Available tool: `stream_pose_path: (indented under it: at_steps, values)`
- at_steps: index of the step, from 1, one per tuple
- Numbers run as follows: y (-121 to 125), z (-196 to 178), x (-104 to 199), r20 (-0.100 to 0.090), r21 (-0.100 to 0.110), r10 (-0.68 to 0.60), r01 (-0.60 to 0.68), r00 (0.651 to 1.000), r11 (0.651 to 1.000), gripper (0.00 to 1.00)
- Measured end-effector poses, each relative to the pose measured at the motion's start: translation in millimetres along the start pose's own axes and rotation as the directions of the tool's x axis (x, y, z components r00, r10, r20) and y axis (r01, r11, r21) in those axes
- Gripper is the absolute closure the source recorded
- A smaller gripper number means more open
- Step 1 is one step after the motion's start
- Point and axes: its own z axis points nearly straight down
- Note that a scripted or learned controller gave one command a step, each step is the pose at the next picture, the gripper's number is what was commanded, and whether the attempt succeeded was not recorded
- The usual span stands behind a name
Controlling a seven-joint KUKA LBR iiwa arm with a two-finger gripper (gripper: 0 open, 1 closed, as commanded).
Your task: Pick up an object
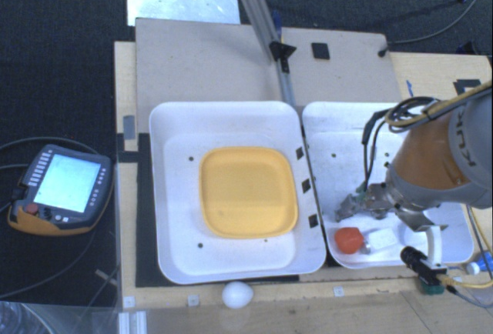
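Two shallow white bins side by side on the bench. Left bin [173, 194] carries a yellow square plate [249, 192] with rounded corners, lying flat near the bin's middle, its edges roughly parallel to the bin's walls. Right bin [331, 132] has the arm [435, 155] over its right half, orange band above the wrist.

Gripper [356, 205] sits low over the right bin's middle, reaching toward the divider between the bins; it looks grey and blurred, and whether its fingers are apart or together cannot be told. Nothing is seen between them.

Task's thing: a small red object [349, 240] lies on the right bin's floor near its front edge, toward the front-left corner, just below the gripper and apart from it. It looks roundish and blocky; long axis is too slight to call, so no clear pointing direction. Just beside it on the right, a small white object [380, 236], touching or nearly so.

White egg-shaped object [237, 295] rests on the bench outside the bins, just in front of the left bin's front edge, long axis roughly along that edge.

Teach pendant [62, 188] with lit screen lies on the dark floor, well off the bench's left edge.
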Motion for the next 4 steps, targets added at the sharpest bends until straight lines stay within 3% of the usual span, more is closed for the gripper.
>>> stream_pose_path:
  at_steps: [1,4]
  values:
    - [1,-11,0,0.0,-0.002,0.0,0.0,1.0,1.0,1.0]
    - [4,-135,10,0.0,-0.005,-0.001,0.001,1.0,1.0,1.0]
